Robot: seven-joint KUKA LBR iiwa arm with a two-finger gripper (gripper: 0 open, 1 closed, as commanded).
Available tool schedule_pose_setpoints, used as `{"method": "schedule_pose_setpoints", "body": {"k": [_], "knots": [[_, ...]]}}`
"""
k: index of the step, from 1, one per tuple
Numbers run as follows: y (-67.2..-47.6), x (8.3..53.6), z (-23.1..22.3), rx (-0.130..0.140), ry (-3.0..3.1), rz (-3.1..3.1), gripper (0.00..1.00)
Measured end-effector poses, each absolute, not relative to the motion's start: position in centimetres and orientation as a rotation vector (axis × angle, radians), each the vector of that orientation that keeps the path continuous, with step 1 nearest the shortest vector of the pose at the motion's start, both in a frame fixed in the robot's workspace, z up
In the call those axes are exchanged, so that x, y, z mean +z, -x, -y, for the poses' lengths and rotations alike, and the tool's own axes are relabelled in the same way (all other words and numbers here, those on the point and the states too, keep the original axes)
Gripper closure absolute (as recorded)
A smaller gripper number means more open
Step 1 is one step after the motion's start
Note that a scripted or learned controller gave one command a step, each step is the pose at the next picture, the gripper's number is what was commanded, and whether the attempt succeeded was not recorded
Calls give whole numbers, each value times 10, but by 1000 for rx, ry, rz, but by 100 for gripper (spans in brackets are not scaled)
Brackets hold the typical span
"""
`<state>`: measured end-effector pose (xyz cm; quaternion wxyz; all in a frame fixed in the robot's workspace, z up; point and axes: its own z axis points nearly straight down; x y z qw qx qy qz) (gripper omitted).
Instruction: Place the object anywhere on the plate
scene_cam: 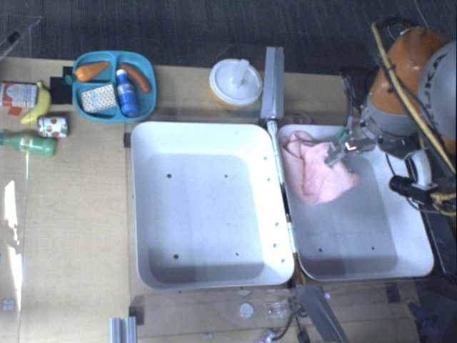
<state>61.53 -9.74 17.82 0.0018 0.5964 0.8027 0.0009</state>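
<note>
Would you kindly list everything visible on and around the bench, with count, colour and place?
Bins: 2, white; left bin and right bin side by side on the bench.
Cloth: 1, pink, crumpled in the upper left of the right bin.
Divided plate: 1, blue, upper left of the bench, holding an orange carrot-like toy, a blue bottle and other small items.
Lidded cup: 1, white over yellow, behind the left bin.
Banana: 1, yellow, far left.
Small can: 1, patterned, far left.
Green bottle: 1, lying far left.
Carton: 1, white and orange, far left edge.
Arm: 1, grey with orange band, right.
Gripper: 1, at the cloth's right edge.
</note>
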Motion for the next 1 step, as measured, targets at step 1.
{"method": "schedule_pose_setpoints", "body": {"k": [1], "knots": [[-617,226,96,4,-1861,-2526,100]]}}
